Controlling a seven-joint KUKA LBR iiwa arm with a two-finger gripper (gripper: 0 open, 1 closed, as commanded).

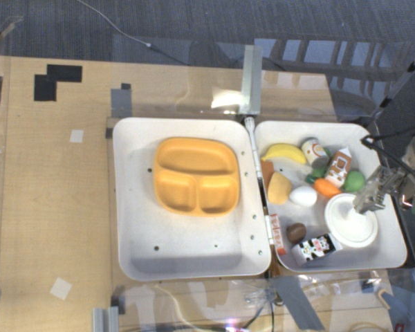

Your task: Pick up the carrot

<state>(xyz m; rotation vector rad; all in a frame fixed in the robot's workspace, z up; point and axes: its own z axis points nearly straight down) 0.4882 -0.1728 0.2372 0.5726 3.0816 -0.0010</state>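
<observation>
The carrot (326, 187) is a small orange piece in the middle of the right bin (387, 258). It lies between a white egg (303, 196) on its left and a round green fruit (355, 181) on its right. It sits just above the rim of a white bowl (350, 221). My gripper (367, 203) hangs over the bowl's upper right edge, a short way to the right of and below the carrot. It is apart from the carrot and nothing shows in its grasp.
The right bin is crowded: a banana (285, 153), a can (311, 148), a small carton (339, 167), a yellow fruit (279, 188), a brown item (297, 232) and a black-and-white carton (314, 248). The left bin (135, 206) holds a yellow divided plate (196, 176).
</observation>
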